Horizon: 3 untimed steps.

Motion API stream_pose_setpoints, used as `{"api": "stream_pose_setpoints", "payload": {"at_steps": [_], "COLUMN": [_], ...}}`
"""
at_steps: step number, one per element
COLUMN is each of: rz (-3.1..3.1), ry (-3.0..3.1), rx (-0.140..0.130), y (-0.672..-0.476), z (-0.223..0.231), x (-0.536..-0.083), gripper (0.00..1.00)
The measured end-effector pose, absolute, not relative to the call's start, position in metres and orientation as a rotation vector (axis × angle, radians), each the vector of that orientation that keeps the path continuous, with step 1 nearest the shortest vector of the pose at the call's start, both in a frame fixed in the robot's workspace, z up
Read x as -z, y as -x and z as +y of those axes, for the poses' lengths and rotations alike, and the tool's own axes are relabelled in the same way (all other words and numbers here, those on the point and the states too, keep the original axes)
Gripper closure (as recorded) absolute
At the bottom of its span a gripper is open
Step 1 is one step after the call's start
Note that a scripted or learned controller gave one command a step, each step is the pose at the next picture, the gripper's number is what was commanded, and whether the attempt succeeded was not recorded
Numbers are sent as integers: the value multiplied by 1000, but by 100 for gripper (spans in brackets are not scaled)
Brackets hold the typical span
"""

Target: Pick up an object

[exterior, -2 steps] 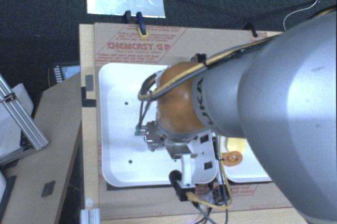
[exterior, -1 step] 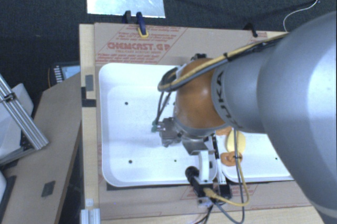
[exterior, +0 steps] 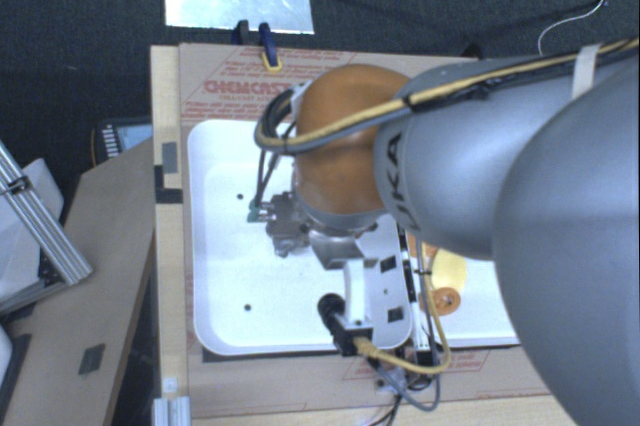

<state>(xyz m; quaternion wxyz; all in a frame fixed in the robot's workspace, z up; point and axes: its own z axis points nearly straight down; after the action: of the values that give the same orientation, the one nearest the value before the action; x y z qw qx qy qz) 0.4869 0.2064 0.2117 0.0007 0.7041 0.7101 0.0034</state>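
My arm reaches in from the right, and its orange band and grey wrist cover the middle of the view. The gripper (exterior: 277,232) hangs low over the left white bin (exterior: 215,214), near its middle. Nothing shows at its tip from this angle. In the right bin (exterior: 485,319), a pale yellow object (exterior: 447,269) peeks out past the wrist, with a small orange-brown round piece (exterior: 445,300) just below it. The arm hides most of that bin.
Two tiny dark specks (exterior: 241,197) mark the left bin's floor. Both bins rest on a cardboard sheet (exterior: 240,84) with red print. A blue and yellow clamp (exterior: 268,49) grips its far edge. Aluminium framing (exterior: 40,224) stands at the left.
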Motion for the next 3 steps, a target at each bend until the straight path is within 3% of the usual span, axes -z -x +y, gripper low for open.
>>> {"api": "stream_pose_setpoints", "payload": {"at_steps": [1,2,3], "rz": [2225,2229,2223], "ry": [-2223,-2211,-2221], "rx": [10,-20,2], "y": [-485,-488,-486], "z": [199,238,232], "x": [-142,-265,-227], "gripper": [100,100,100]}}
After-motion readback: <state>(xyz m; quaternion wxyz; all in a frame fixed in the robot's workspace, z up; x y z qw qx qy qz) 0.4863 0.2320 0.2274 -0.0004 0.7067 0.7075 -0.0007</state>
